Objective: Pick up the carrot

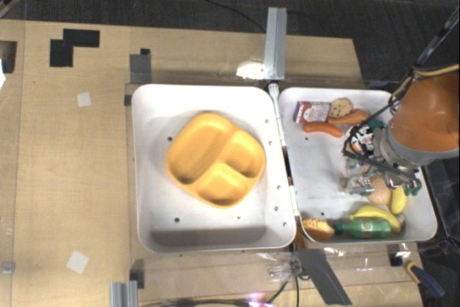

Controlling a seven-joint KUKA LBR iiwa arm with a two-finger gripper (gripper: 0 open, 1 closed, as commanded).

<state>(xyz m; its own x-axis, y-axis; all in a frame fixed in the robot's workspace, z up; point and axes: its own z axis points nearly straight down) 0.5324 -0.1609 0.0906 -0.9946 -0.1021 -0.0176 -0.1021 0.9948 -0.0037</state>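
- From the overhead camera we are looking at two white bins side by side: the left bin (147, 154) is carrying a yellow divided plate (215, 158) near its middle, and the right bin (316, 176) is holding a scatter of toy food.
- The carrot (332, 126) is lying in the upper part of the right bin, just below a small printed packet (311, 111) and a cookie (341, 108), and well apart from the plate.
- Its long axis is running nearly across the view, tilting slightly: the rounded orange-red end is pointing left toward the divider between the bins, while the right end is rising toward the arm and seems to be passing under it, so we cannot tell where it finishes.
- The arm's orange band (430, 118) is hanging over the right edge of that bin, and the gripper (366, 172) is sitting below it, lower in the view than the carrot and near a pale rounded item (379, 193).
- We cannot tell how the pincer is standing; wiring and metal parts are blurring it, and nothing is visibly clamped in it.
- Along the bin's lower edge we are seeing a banana (375, 214), a green bottle (363, 228) and a bread roll (318, 228).
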